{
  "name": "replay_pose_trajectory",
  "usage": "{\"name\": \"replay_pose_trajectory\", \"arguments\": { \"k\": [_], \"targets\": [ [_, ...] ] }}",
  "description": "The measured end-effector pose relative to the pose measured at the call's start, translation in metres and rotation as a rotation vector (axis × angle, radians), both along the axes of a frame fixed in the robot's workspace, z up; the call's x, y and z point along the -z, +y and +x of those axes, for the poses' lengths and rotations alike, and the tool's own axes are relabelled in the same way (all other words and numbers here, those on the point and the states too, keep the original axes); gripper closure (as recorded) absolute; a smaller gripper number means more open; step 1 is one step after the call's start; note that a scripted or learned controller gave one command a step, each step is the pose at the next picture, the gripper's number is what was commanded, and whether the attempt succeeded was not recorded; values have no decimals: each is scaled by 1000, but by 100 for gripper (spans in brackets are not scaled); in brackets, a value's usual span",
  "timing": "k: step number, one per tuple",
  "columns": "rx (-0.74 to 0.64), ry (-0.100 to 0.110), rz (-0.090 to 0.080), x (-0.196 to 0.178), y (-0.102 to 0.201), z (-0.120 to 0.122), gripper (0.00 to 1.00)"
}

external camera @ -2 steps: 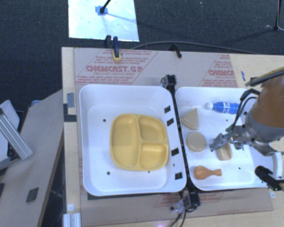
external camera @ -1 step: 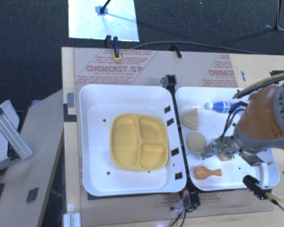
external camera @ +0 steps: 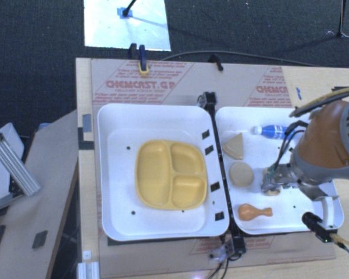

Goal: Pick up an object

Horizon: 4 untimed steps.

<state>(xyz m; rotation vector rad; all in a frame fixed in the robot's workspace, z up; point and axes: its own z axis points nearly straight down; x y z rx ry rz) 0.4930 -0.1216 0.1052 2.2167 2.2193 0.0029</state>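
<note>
Objects sit in right bin (external camera: pixel 337 211): round tan disc (external camera: pixel 241 174), tan wedge (external camera: pixel 234 146), orange drumstick (external camera: pixel 254 212), blue-white bottle (external camera: pixel 271 131); gripper (external camera: pixel 271 183) low just right of disc, finger state cannot tell. Yellow divided plate (external camera: pixel 170 174) in left bin (external camera: pixel 113 173).

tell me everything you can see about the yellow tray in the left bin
The yellow tray is a rounded-square plate of what looks like matte plastic, split by raised ridges into three compartments: one tall section on the view's left and two smaller ones stacked on the right. It lies flat, right side up, slightly rotated, near the middle of the left bin's floor. Nothing lies in it, and it touches only the bin floor, apart from the bin's walls.
</note>
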Motion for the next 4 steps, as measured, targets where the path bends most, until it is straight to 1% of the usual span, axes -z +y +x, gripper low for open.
{"name": "replay_pose_trajectory", "arguments": {
  "k": [1, 2, 3, 4],
  "targets": [
    [-1, -1, 0, -60, -9, 2, 100],
    [-3, -2, 0, -113, -9, 4, 100],
    [-8, 2, 3, -105, 40, 22, 100],
    [-6, 3, 3, -98, 84, 41, 100]
  ]
}}
